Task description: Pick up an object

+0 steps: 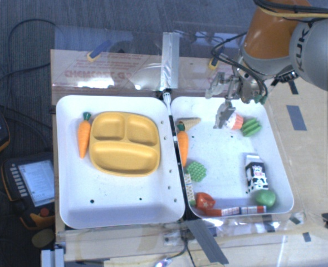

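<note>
Cam view: arm (283, 29) comes in from top right, orange band above the wrist, gripper (226, 115) low over far part of right bin (275, 149). Fingers (224, 117) point down, tips just left of an orange-and-white toy piece (236, 121), touching or nearly, can't tell which. Nothing visibly between the fingers. Gap btwn them too blurred to call: can't tell wide or narrow.

Right bin contents: green ridged piece (251, 127) just right of the orange-white one, near far right corner. Cone-like tan piece (189, 123) at far left, carrot (182, 144) just below it along left wall. Green bumpy piece (196, 171) nearer, beside the carrot tip. Small milk carton w/ cow print (254, 174) at right side, green round item (264, 198) just near of it. Red item (204, 201) at near left corner, red-white marker (241, 210) lying along near wall.

Left bin (69, 166): yellow divided plate (125, 143) in the middle, second carrot (84, 136) just left of it, upright along its edge, green top toward far side.
</note>
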Motion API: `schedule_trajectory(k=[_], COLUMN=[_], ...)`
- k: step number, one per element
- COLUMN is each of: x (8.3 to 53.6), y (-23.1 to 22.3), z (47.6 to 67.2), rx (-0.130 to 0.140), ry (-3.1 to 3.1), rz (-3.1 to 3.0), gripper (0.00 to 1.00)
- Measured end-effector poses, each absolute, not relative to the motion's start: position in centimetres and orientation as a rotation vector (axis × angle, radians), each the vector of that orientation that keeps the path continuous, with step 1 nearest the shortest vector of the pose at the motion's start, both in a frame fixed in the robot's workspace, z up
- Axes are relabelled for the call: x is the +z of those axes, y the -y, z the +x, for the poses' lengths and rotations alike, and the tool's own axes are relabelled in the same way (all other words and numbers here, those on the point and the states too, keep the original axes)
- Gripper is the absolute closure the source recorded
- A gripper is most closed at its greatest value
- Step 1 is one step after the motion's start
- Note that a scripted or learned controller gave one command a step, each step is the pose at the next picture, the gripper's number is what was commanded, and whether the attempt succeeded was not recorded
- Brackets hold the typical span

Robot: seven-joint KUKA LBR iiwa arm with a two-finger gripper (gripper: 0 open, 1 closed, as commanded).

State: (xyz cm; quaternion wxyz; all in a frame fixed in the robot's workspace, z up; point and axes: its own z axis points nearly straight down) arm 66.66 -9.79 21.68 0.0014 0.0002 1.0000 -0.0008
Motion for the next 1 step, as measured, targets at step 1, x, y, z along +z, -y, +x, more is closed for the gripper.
schedule_trajectory(k=[1], x=[8.84], y=[16.89], z=[65.51], rx=[-0.002], ry=[-3.128], rz=[0.139], gripper=[0.00])
